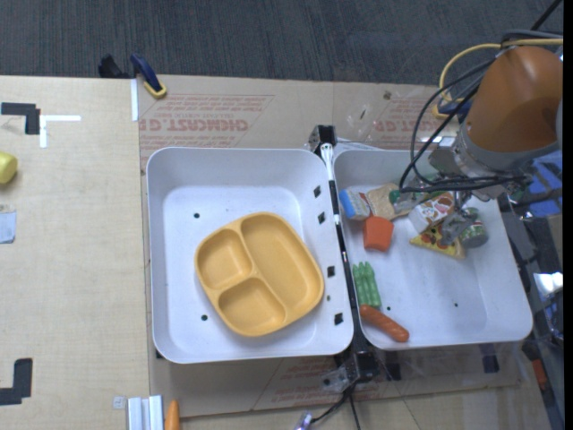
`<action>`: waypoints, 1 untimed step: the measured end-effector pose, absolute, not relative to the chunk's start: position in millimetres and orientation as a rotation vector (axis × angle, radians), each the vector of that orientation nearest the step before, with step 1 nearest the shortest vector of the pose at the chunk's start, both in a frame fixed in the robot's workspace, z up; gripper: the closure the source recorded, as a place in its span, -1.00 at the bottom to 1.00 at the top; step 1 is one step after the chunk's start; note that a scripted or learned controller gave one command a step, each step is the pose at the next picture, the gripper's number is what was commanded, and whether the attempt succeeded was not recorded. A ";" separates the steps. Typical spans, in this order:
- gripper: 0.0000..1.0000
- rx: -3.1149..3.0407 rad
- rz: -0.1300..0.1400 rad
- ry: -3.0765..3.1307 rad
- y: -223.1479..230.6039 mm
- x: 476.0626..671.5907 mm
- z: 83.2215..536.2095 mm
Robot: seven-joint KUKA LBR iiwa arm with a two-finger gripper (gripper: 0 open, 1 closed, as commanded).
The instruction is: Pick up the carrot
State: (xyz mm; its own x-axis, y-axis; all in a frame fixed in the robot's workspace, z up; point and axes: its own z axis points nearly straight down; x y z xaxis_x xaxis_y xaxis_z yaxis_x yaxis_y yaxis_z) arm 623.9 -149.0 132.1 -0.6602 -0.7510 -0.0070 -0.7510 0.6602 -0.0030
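The carrot point(385, 323) lies in the front left corner of the right bin point(501, 325), an orange body with its green top point(365, 284) pointing toward the back. My gripper point(458, 215) hangs under the orange wrist band over the back right part of that bin. It sits just above a colourful packet point(437, 229), well away from the carrot. The wrist hides how the gripper stands.
An orange-red block point(378, 233) and a blue-labelled packet point(362, 203) lie behind the carrot. The left bin point(170, 267) holds a yellow divided plate point(259, 272). A yellow object point(5, 167) rests on the bench at far left. Cables loop around the arm.
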 end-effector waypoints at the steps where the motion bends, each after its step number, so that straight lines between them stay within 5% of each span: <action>1: -1.00 -1.322 0.003 2.844 -96.8 597.1 119.5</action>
State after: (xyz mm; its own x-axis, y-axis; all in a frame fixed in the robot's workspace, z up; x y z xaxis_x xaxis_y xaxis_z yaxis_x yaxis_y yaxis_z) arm 597.1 -96.8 119.5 -0.6448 -0.7643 -0.0056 -0.7644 0.6448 -0.0005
